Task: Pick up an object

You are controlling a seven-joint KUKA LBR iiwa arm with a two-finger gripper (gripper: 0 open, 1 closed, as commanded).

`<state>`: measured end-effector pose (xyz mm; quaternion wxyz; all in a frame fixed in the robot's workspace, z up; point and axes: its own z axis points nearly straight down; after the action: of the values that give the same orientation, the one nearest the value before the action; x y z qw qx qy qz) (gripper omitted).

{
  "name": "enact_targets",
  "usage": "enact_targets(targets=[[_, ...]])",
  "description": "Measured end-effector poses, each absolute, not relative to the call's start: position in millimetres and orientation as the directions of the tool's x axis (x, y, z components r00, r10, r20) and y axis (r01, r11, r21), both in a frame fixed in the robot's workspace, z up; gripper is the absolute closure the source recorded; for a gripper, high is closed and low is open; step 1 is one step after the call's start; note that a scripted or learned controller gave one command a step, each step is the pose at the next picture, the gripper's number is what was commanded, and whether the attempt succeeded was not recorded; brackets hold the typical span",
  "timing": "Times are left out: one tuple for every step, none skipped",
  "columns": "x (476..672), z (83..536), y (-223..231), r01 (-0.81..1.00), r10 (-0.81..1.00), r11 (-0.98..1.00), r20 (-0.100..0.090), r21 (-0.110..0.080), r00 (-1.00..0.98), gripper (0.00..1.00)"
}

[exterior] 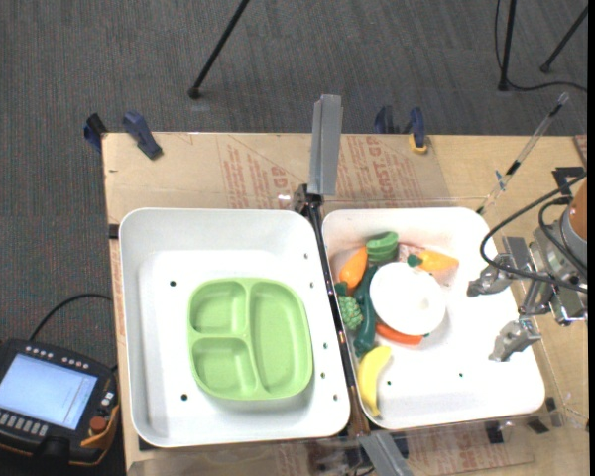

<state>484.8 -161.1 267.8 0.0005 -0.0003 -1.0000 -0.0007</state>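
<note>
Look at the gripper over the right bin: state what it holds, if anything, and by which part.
Nothing. The gripper hangs open above bare floor of the right bin, apart from the white plate.

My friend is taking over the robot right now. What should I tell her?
Gripper: open, holding nothing, over the right side of the right bin.
Right bin's toys sit in its left half: a white plate on top of the pile, a banana in front, an orange carrot, a green ridged piece, broccoli and another orange piece behind the plate.
Left bin: a green divided plate.
Done: nothing picked up yet.
Left: move over a toy, close on it, lift. The banana looks easiest, since it lies apart.
</note>
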Motion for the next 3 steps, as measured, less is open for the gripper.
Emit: enact_targets(targets=[[513.8, 125.1, -153.0, -0.107, -0.107, 0.994, 0.014, 0.008, -0.994, 0.0], [517.8, 90.0, -89.8, -0.004, -0.004, 1.0, -0.008, 0.003, -1.0, 0.0], [610.9, 88.0, -114.1, -0.111, -0.111, 0.994, -0.003, 0.0, -0.994, 0.0]])
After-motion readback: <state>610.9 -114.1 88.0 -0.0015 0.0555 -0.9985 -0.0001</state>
